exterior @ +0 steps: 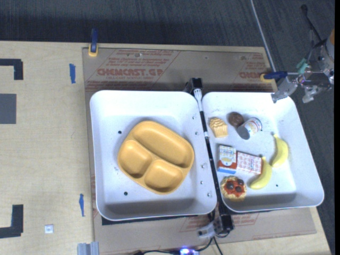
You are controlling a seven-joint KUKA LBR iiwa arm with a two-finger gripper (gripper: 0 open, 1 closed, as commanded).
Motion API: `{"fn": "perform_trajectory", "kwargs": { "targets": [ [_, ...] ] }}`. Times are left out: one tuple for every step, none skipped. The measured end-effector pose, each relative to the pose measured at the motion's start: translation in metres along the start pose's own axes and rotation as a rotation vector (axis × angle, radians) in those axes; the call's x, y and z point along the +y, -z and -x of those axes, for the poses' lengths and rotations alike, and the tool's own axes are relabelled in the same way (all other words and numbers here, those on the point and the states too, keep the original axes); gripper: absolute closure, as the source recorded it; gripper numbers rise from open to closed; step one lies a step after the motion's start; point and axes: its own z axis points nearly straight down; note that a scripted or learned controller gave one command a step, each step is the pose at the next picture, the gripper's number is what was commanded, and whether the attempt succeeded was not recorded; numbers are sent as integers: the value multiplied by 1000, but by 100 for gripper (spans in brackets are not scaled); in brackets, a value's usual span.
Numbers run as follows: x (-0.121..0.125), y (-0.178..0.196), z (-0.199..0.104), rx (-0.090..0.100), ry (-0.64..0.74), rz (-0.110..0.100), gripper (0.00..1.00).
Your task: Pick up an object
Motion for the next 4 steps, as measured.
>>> {"fn": "perform_trajectory", "kwargs": {
  "targets": [
    [-15, -120, -13, 1, -1, -2, 0],
    [-26, -190, -54, -1, 0, 3, 0],
    [-88, -189, -83, 0, -1, 2, 0],
    [-86, -179, -82, -2, -2, 8, 100]
  ]
}}
